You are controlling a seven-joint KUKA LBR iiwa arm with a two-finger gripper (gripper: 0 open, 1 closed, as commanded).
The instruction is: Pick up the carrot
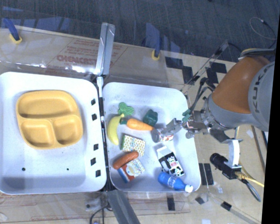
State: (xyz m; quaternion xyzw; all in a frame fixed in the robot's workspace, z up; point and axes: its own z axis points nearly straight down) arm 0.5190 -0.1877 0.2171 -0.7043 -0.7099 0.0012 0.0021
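The carrot is orange with a green leafy top and lies on its side near the middle of the right bin. Its leaves point to the upper left, toward a banana. My gripper hangs low over the bin just right of the carrot's tip, close to it but not around it. The grey arm with its orange band reaches in from the right.
Around the carrot lie a yellow banana, a dark green vegetable, a patterned packet, a sausage, a black-and-white carton and a blue bottle. The left bin holds a yellow divided tray.
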